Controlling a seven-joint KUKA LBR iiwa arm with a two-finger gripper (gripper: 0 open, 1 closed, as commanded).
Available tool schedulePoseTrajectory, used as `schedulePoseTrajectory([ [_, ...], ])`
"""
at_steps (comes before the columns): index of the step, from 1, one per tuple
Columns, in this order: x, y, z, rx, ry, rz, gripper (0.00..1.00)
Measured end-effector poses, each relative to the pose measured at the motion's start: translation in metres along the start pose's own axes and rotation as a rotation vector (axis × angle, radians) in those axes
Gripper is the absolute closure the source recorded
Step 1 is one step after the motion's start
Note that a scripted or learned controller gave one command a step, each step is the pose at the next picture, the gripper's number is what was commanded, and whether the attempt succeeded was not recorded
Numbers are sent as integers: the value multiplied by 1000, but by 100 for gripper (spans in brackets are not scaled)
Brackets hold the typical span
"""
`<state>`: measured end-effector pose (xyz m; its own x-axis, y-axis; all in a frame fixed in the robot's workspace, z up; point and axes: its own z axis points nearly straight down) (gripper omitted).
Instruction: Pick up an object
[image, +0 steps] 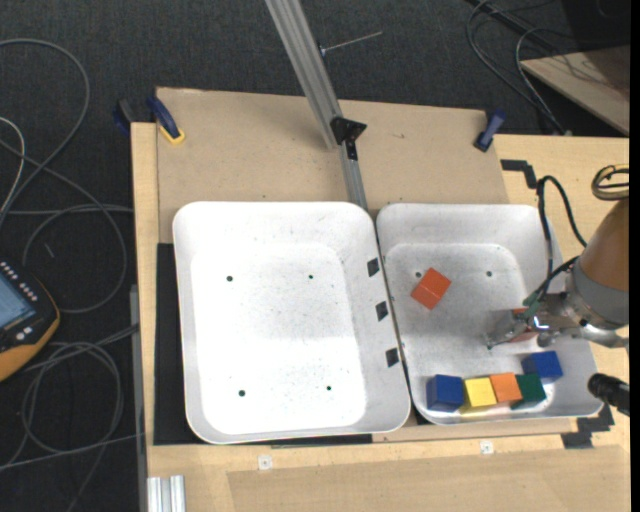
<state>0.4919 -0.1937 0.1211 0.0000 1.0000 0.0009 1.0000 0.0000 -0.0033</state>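
Note:
An orange cube (431, 288) lies alone in the middle of the right bin (455, 225). Along that bin's front wall sits a row of blocks: blue (446, 391), yellow (480, 392), orange (505, 387) and green (531, 391), with another blue block (542, 364) just behind the green one. My gripper (516, 331) hangs low over the right bin's floor. It is to the right of the orange cube and just behind the row of blocks. The arm (605, 275) comes in from the right edge.
The left bin (275, 320) lies beside the right one, with black clips (381, 310) on the shared wall. A metal pole (315, 75) slants up from the back of the bench. Cables run along the floor at the left.

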Motion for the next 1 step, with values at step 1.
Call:
schedulePoseTrajectory([
  [1, 1, 0, 23, 1, 2, 0, 0],
])
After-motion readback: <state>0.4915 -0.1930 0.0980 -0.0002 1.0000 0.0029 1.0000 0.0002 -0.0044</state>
